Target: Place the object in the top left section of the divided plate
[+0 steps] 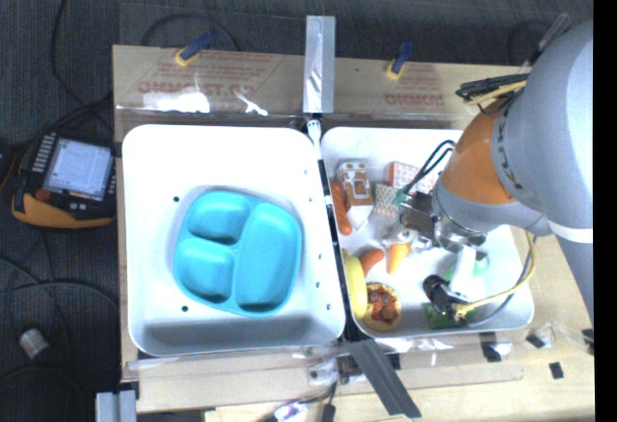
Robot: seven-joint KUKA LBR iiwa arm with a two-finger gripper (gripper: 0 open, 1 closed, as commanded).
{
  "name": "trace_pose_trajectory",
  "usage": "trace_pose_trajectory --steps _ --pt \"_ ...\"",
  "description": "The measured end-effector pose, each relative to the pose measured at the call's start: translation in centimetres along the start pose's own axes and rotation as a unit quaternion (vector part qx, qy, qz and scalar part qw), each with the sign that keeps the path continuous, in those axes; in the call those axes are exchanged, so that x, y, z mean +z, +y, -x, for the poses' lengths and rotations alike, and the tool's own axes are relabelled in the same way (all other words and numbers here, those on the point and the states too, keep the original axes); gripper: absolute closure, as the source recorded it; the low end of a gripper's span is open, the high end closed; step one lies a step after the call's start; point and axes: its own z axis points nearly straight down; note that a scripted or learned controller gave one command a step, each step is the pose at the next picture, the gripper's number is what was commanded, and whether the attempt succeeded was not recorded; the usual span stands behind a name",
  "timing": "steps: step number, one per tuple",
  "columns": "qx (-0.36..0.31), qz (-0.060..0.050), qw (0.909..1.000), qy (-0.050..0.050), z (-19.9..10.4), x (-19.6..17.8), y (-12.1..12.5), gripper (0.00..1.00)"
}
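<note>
A light blue divided plate [236, 250] with three sections lies in the left bin [154, 160]. My gripper [405, 235] hangs low over the middle of the right bin [511, 319], in among the toy foods. Just below it lies a small orange carrot piece [396, 259], touching or nearly touching the gripper. The wrist hides whatever is directly under the gripper. Nothing lies on the plate.
The right bin also holds a yellow banana [355, 281], a brown and red food piece [382, 303], a white and orange box [354, 181], a red block [403, 173], a speckled green piece [386, 200] and a long orange piece [342, 210] beside the dividing wall.
</note>
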Motion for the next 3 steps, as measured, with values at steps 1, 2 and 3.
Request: trace_pose_trajectory --steps 1,2,3 --pt "0.066 0.003 0.9978 -0.003 -0.4 0.0 -2.7 1.00" --pt "0.186 0.003 0.9825 0.000 0.2 -0.1 -4.0 1.00" --pt "0.265 -0.002 0.9642 0.000 5.6 -0.1 -2.0 1.00"
